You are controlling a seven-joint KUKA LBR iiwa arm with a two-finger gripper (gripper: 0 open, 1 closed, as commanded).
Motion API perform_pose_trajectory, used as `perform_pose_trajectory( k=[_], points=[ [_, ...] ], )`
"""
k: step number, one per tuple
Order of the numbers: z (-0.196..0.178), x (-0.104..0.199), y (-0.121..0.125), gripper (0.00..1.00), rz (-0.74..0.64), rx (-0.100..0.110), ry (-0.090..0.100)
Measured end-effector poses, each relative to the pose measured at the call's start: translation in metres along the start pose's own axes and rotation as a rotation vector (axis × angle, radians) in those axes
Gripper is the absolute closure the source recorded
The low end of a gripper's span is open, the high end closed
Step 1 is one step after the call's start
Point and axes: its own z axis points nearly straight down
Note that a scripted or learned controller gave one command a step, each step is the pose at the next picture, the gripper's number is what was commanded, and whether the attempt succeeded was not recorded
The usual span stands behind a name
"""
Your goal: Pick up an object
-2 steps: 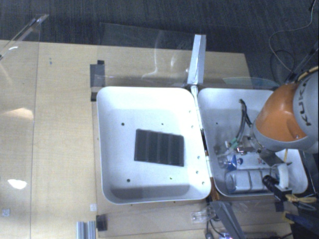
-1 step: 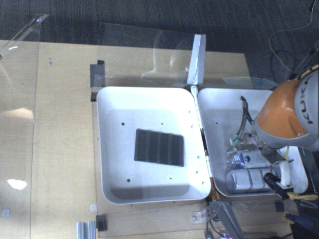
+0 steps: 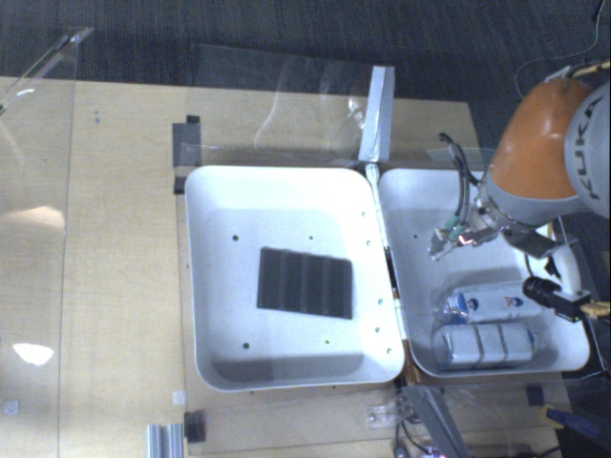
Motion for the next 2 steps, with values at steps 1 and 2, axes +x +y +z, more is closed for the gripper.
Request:
perform_pose_trajectory(
  k=[1,2],
  points=[
    [0.000,0.000,0.000,0.00,0.000,0.001,0.000],
    [0.096,-0.025,-0.043,0.00,-0.082,-0.006,-0.005]
  ],
)
